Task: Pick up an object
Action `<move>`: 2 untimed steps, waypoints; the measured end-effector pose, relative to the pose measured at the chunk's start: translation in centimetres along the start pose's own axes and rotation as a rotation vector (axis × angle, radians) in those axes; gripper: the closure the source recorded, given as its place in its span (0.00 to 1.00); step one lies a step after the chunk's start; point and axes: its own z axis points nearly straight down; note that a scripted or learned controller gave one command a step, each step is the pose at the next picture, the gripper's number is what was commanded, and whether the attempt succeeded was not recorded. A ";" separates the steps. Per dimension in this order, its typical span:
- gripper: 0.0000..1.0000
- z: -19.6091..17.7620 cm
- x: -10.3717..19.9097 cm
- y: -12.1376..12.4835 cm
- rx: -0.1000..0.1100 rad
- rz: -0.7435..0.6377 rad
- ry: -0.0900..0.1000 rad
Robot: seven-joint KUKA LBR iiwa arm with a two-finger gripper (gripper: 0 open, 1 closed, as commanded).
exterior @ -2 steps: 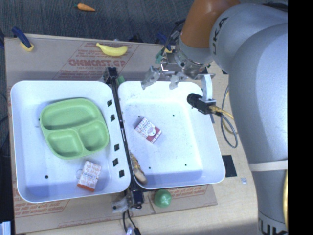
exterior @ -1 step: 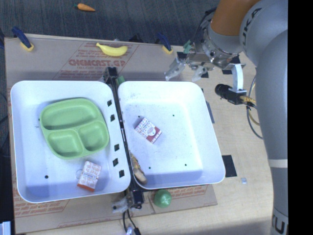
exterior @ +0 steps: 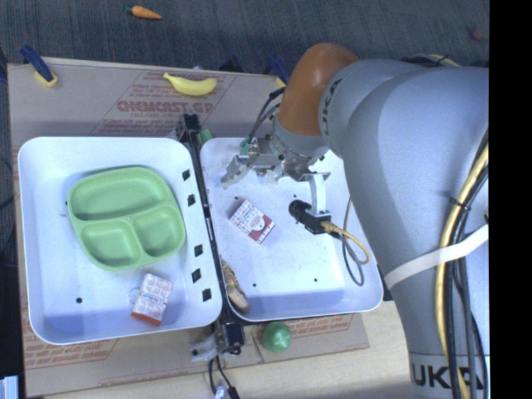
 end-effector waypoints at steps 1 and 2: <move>1.00 -1.3 0.0 0.2 -0.004 -0.003 -0.001; 1.00 -9.9 6.4 0.5 -0.010 0.000 0.001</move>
